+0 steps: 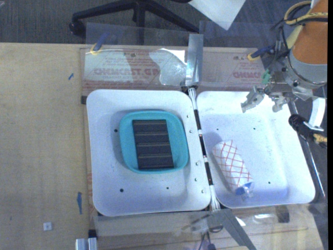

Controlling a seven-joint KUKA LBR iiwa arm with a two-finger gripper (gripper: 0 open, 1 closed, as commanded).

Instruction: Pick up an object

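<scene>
Red-checked pouch is our pick candidate: it lies in the right bin, toward that bin's near-left part, close to the divider between the two bins. Its long axis runs diagonally, from far-left down to near-right, with a small blue cap or tag at the near-right end, close to the bin's near wall. It looks soft and rounded, so we'd judge a grip across the short width, mid-body, as the safest.

Left bin holds a teal tray with a dark ribbed block sitting inside it. That one is well apart from the arm, across the divider, so we'd treat it as the second choice.

Farther back, the pincer hangs over the far edge of the right bin, toward its middle-right. We see two pale fingers spread apart with nothing between them, so it reads as wide and empty.

Key relation: the pouch lies nearer to us and to the left of the pincer, well apart from it. We judge the coming move needs travel toward near-left plus descent, and a wrist turn so the fingers close across the pouch's diagonal, not along it. Risk as we see it: closing near the cap end could let the pouch slide out.
</scene>
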